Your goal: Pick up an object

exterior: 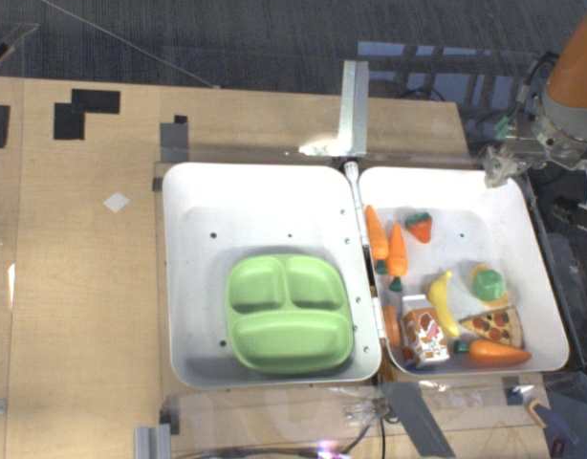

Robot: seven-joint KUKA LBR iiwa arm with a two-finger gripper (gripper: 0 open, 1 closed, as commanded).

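No text, number or brand can be read anywhere. The small carton [424, 338] in the right bin [547, 285] has a red and white printed face — maybe a picture, but its print is too blurred to read.

plate [289, 314] in left bin [193, 199]

Camera: single, fixed overhead, tilted downward at a slant; mid-distance; covers the wooden bench [74, 285], both white bins [193, 208] side by side, dark floor beyond.
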